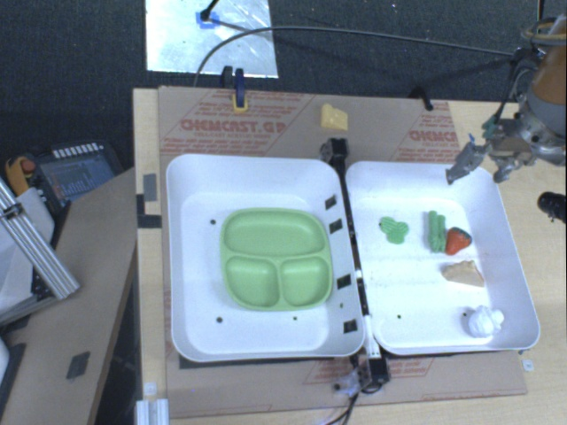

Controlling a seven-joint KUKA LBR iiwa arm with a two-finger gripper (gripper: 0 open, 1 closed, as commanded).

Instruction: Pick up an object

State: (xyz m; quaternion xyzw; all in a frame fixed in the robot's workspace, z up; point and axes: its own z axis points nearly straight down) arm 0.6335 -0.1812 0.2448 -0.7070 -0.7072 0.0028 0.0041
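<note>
Right bin (509, 237) has five loose items: green broccoli piece (394, 230), green bean-like strip (436, 230), red strawberry (458, 240), tan wedge (464, 274), white lump (483, 321) in the near right corner; left bin (190, 237) has one green three-compartment plate (275, 259). Gripper (485, 158) sits above the right bin's far right corner, fingers spread, nothing between them, well apart from all items. Items cluster toward the bin's right half, with bare floor along its left side and near edge.
</note>
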